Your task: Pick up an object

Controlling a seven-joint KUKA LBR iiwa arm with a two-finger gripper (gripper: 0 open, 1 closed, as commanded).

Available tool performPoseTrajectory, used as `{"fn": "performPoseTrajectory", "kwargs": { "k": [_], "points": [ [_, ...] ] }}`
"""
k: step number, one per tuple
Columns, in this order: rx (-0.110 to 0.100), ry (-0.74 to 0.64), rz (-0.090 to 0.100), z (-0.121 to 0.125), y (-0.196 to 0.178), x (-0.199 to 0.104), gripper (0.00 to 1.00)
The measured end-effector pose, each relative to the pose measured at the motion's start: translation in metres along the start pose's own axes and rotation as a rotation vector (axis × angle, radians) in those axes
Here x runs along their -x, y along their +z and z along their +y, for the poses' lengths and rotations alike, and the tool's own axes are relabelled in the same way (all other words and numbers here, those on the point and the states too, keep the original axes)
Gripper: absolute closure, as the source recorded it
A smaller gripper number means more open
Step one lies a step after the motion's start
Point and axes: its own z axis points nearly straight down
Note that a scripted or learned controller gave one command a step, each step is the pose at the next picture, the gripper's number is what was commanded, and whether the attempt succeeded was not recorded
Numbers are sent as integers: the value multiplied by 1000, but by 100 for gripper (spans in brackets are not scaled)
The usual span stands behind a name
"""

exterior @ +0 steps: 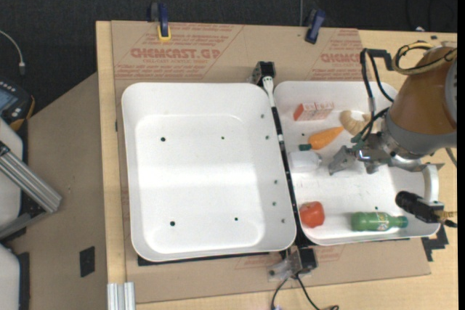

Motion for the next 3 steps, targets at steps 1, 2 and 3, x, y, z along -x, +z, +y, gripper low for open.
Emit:
{"fn": "performPoseTrajectory", "kwargs": {
  "k": [1,2,3],
  "points": [
    [7,5,-3,-11,14,70,0],
    [15,-2,-6,-9,-41,61,0],
    [17,-5,-7,49,-71,50,0]
  ]
}}
